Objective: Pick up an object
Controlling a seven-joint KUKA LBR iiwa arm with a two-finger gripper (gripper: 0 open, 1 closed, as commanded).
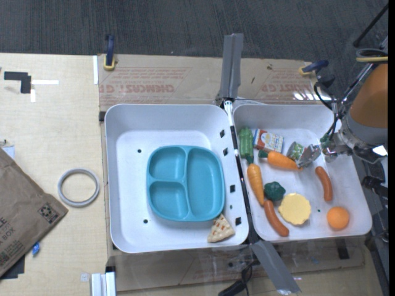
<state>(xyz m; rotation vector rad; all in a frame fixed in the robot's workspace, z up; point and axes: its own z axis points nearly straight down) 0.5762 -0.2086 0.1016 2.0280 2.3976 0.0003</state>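
Note:
My gripper [310,156] hangs low over the back of the right bin [361,227], reaching in from the right. It is right beside a small green packet [295,150] and the tip of an orange carrot [282,160]. Nearby lie a green cucumber [247,144], a white carton [270,140], a second carrot [255,181], dark broccoli [274,192], a yellow round slice [295,208], two red sausages [324,184] [276,218] and an orange [337,217]. I see nothing lifted off the bin floor.
The left bin [123,227] bears a blue divided plate [185,182] and a waffle wedge [220,230] at its front right corner. A tape ring [78,186] and a cardboard box [21,217] lie on the bench at left. Cables hang at right.

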